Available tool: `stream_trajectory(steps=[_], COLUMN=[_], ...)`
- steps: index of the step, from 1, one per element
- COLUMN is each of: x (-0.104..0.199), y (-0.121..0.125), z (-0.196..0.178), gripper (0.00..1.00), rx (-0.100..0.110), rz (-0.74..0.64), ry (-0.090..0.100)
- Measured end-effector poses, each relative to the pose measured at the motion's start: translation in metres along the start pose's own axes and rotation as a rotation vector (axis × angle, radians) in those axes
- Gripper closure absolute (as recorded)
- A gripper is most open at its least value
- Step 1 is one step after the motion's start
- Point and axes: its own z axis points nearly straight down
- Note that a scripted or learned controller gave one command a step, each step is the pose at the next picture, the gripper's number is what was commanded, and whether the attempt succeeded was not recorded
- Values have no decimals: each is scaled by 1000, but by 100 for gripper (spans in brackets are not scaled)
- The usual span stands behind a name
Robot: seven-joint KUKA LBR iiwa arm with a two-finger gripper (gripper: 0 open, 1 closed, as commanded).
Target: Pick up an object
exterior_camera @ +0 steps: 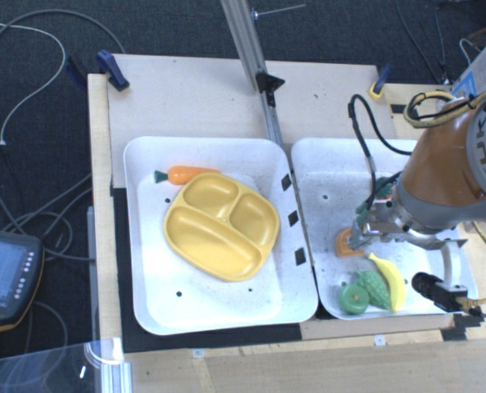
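We see the two-finger metal gripper (364,234) low in the right white plastic bin (324,182), at the lower right of the frame, directly at a small orange object (347,243); whether it holds this piece, we cannot tell. It probably stands there because this piece is the chosen target. Just below lie a yellow plastic banana (390,278) and green plastic toys (364,291) (shapes unclear). The left white bin (144,219) carries a yellow divided plate (220,224) and an orange plastic carrot (185,174). The bench is pale board over dark carpet with cables.
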Motion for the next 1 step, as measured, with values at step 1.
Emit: stream_trajectory(steps=[1], x=[5], y=[0], z=[-59], gripper=[100], rx=[6], rz=[1], ry=[1])
